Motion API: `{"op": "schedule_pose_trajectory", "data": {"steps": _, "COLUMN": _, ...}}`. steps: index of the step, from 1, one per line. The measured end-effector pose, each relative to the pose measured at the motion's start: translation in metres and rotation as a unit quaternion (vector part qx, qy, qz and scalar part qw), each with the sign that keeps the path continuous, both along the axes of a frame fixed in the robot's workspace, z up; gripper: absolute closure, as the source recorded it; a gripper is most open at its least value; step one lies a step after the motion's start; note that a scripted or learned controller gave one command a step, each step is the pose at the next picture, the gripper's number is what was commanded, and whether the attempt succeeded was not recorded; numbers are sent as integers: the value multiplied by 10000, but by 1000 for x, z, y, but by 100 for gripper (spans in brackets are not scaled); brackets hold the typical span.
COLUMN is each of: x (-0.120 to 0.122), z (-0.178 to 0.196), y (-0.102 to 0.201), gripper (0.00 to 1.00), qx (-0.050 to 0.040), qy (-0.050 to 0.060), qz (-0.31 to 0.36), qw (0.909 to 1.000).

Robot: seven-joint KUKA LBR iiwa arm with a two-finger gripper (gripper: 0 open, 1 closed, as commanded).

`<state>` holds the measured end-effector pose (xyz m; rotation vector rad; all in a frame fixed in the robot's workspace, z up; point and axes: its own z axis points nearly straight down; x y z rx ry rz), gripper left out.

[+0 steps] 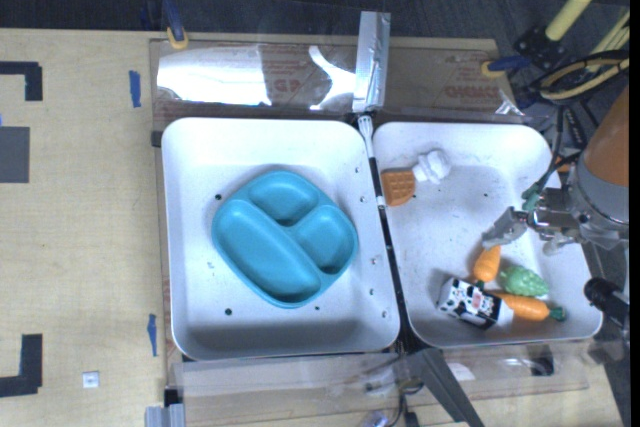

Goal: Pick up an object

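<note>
Blue divided tray (285, 237) is sitting mid-left in the left bin (190, 165). Toy carrots (505, 290) are lying lower right in the right bin (460, 140), just below the fingers (515, 225), whose opening I cannot tell.

1. The left bin (190, 215) holds a blue divided plate (284, 235).
2. The right bin (455, 215) holds an orange waffle piece (397, 186), a small white object (432, 165), two toy carrots (487, 264) (528, 307), and a black-and-white carton (470, 302).
3. The gripper (522, 223) hangs above the right bin's right side, near the carrots.
</note>
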<state>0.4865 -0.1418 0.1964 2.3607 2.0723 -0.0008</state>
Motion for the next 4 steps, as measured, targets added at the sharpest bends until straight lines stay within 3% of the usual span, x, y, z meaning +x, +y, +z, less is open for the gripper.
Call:
{"op": "schedule_pose_trajectory", "data": {"steps": 1, "x": 3, "z": -110, "y": -20, "gripper": 0, "qx": -2, "qy": -28, "qz": -442, "qw": 9990}}
{"op": "schedule_pose_trajectory", "data": {"steps": 2, "x": 5, "z": -99, "y": -21, "gripper": 100, "qx": -9, "qy": -50, "qz": -449, "qw": 9990}}
{"op": "schedule_pose_trajectory", "data": {"steps": 3, "x": 4, "z": -99, "y": -21, "gripper": 0, "qx": -7, "qy": -44, "qz": -449, "qw": 9990}}
{"op": "schedule_pose_trajectory", "data": {"steps": 4, "x": 5, "z": -90, "y": -21, "gripper": 100, "qx": -11, "qy": -50, "qz": -451, "qw": 9990}}
